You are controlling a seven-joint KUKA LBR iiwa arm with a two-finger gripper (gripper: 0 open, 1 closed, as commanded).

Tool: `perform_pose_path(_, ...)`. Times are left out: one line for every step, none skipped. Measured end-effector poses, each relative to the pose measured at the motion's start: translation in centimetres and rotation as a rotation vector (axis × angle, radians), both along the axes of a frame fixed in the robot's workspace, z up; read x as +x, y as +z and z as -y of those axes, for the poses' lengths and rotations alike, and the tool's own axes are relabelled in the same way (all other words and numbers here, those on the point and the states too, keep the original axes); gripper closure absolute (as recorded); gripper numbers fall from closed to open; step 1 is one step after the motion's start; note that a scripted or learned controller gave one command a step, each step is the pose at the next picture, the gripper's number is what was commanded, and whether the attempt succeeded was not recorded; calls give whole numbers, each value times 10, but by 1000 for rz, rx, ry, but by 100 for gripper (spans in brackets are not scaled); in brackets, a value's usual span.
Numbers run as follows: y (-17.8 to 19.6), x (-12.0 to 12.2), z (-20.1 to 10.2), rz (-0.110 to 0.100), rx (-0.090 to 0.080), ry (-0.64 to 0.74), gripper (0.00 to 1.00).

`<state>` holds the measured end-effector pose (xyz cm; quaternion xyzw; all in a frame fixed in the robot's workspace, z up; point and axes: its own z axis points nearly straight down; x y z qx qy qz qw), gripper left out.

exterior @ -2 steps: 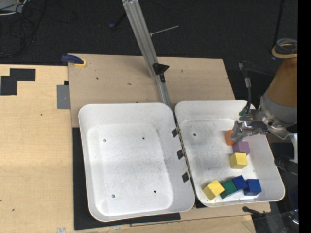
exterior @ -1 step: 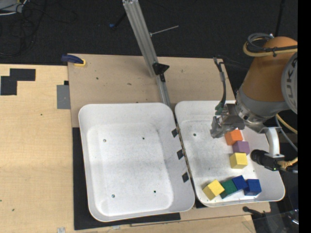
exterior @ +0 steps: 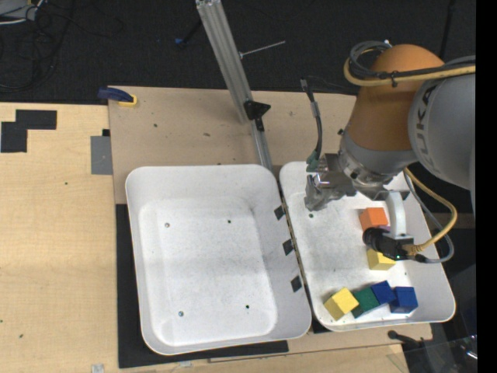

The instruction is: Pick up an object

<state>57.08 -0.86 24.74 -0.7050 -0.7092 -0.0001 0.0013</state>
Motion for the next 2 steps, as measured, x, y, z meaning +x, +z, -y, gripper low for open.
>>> perform_pose_path(2, 8, -46, 0, -1, -2, 100)
perform_pose_path(-13, 25, -103, -1, -1, -2, 100)
